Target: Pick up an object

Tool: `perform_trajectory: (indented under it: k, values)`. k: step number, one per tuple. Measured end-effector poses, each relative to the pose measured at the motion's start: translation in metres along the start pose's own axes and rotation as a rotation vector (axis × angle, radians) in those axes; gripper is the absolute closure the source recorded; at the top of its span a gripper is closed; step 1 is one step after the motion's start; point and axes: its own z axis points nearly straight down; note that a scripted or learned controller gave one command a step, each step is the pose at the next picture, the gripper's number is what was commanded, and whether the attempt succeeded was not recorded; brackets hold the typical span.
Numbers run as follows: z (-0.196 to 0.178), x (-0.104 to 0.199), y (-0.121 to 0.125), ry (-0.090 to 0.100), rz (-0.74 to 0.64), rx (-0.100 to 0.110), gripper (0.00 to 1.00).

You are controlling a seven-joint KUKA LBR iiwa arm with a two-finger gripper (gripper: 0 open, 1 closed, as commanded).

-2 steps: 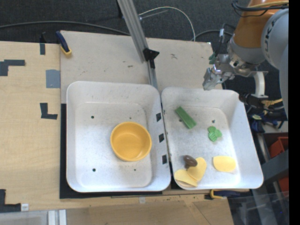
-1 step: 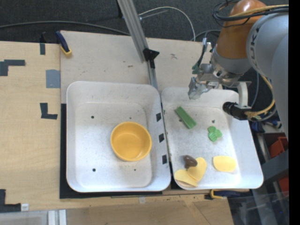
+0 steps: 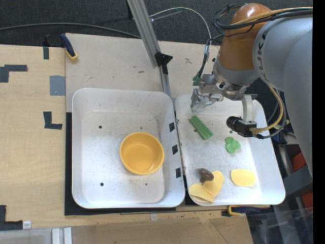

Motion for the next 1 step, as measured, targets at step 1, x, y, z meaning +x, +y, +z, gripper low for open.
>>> perform_trajectory:
  k: [1]
  values:
    - [-0.0072,0.0566,-0.0247,0.001,-0.003,0.0,1.0]
